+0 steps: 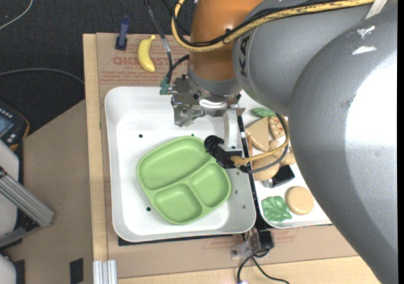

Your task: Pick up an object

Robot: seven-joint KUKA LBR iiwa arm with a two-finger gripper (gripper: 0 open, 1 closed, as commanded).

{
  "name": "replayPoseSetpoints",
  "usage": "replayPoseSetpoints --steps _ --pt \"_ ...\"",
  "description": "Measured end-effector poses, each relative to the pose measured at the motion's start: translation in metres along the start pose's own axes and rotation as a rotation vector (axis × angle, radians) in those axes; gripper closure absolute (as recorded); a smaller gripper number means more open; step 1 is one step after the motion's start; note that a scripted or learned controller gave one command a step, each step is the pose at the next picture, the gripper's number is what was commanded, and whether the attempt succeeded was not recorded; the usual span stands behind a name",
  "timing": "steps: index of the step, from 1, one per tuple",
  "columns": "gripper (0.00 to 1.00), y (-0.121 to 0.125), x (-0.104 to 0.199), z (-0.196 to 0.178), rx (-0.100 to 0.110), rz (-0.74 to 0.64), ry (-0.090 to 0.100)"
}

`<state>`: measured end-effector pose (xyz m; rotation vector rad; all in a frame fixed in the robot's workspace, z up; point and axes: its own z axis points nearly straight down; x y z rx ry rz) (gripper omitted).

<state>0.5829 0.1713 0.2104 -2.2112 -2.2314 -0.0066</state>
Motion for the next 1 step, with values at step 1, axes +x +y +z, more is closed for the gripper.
replayPoseSetpoints --steps 1 --pt "1.00 -0.0255 0.0284 -0.1981 -0.014 0.003 0.004"
